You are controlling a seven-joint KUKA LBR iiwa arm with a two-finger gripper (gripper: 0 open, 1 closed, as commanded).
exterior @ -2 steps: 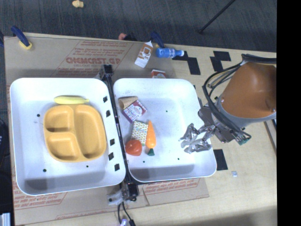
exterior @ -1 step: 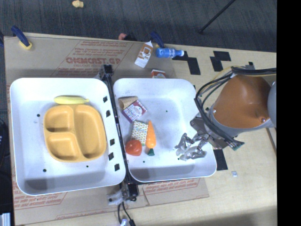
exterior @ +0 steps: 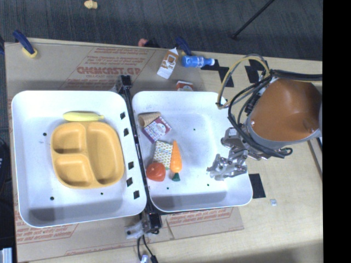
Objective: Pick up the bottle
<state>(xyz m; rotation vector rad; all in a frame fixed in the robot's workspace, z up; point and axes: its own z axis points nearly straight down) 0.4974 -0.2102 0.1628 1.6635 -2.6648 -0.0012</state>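
Note:
A small blue bottle (exterior: 196,62) lies on its side on the bench, just behind the right bin's (exterior: 244,195) far rim and outside both bins. My gripper (exterior: 221,168) is low over the near right part of the right bin's floor, far from the bottle. I see nothing in the gripper. The grey arm with its orange band (exterior: 285,111) comes in from the right above the bin's right wall.
The right bin holds a carrot (exterior: 175,156), a red tomato (exterior: 156,171), a checkered packet (exterior: 162,151) and a cone-shaped packet (exterior: 154,126) on its left side. The left bin (exterior: 22,147) holds a yellow divided plate (exterior: 86,153) and a banana (exterior: 83,116). A small carton (exterior: 168,63) lies next to the bottle.

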